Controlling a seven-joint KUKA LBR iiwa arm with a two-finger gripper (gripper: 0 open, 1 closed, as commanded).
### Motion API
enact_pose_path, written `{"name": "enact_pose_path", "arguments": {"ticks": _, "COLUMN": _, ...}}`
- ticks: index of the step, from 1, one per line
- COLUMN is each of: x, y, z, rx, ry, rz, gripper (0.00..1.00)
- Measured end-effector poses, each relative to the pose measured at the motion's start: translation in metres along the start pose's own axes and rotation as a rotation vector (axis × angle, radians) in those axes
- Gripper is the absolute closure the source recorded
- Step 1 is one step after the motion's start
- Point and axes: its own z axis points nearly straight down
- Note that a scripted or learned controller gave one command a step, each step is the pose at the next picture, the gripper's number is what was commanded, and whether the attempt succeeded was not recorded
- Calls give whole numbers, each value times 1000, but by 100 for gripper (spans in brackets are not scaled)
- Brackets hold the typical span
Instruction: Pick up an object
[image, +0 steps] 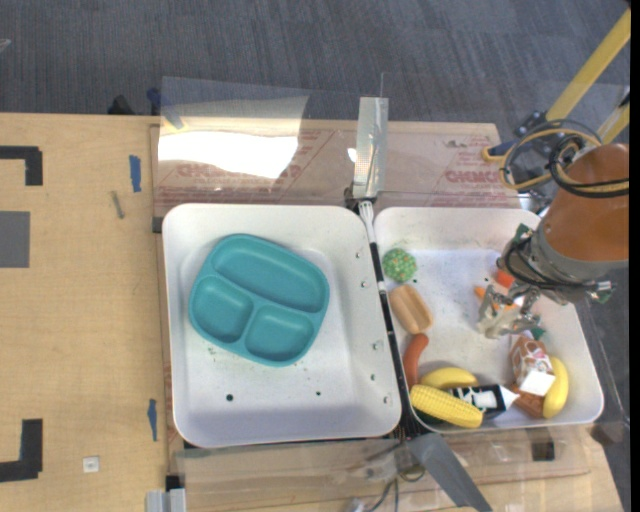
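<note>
The right bin (455, 265) holds several toy foods. A green ball (399, 264) lies at its back left, with a tan bun (410, 308) and a red sausage (416, 354) in front of it. A corn cob (446, 405), a yellow piece (449, 378) and a black-and-white item (487, 398) lie along the front wall. A brown wrapped item (530, 372) and a banana (558, 388) sit at the front right. My gripper (505, 312) hangs low over the right half of this bin, just behind the wrapped item, beside a small orange piece (484, 292).
The left bin (200, 390) bears a teal divided plate (260, 298). A clear upright divider (370, 150) stands behind the seam between the bins. The arm's orange band (592, 215) and cables (535, 150) hang over the right bin's back right corner.
</note>
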Motion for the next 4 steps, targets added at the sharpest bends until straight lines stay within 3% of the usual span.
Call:
{"name": "enact_pose_path", "arguments": {"ticks": 1, "x": 0, "y": 0, "z": 1, "rx": -2, "ry": 0, "rz": 1, "gripper": 0}}
{"name": "enact_pose_path", "arguments": {"ticks": 2, "x": 8, "y": 34, "z": 12, "rx": -4, "ry": 13, "rz": -22, "gripper": 0}}
{"name": "enact_pose_path", "arguments": {"ticks": 3, "x": 3, "y": 32, "z": -1, "rx": 4, "ry": 4, "rz": -23, "gripper": 100}}
{"name": "enact_pose_path", "arguments": {"ticks": 4, "x": -12, "y": 63, "z": -110, "rx": 0, "ry": 15, "rz": 188, "gripper": 100}}
